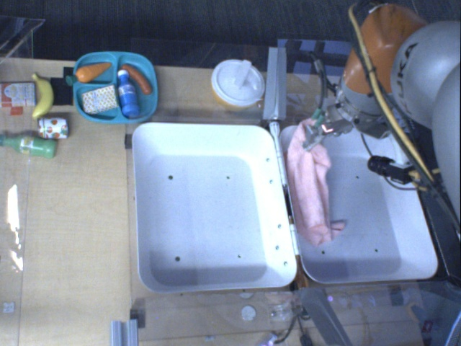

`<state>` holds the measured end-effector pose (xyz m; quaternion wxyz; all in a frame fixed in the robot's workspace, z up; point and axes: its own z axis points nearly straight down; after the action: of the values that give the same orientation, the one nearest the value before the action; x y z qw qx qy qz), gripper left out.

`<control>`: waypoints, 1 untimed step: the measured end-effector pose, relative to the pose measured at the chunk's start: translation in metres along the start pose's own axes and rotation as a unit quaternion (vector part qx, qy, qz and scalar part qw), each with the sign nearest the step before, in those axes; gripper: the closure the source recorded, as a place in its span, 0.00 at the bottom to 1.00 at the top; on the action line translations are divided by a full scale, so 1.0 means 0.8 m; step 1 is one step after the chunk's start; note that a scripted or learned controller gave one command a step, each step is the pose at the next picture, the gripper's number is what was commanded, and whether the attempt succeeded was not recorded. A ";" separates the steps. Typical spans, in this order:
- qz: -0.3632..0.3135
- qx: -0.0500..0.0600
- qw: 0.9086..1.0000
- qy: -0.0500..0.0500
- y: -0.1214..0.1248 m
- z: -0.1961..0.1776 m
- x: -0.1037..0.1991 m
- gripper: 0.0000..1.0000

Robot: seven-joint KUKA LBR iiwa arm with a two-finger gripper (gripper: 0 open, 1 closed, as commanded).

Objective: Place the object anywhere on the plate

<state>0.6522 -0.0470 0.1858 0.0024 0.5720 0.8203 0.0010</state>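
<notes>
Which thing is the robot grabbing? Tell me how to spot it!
Look at the right bin, where the grey arm reaches in. Along its left wall hangs a long pink cloth, its top pinched in the gripper. It is the soft, floppy pink thing in the bins.

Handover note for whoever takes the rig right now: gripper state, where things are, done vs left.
Gripper: at the upper left corner of the right bin, shut on the top end of the pink cloth.
Pink cloth: hangs from the fingers and trails down along the right bin's left wall, lower end bunched on the bin floor.
Plate: the blue divided one, on the bench beyond the left bin, already holding toy food and a small bottle.
Done: cloth gripped at one end.
Left: lift it clear of the bin, carry it across to the plate, release.
</notes>
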 end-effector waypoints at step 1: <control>-0.003 0.000 1.000 0.000 0.003 -0.049 0.001 1.00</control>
<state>0.6537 -0.0451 0.2254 0.0021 0.5691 0.8222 0.0014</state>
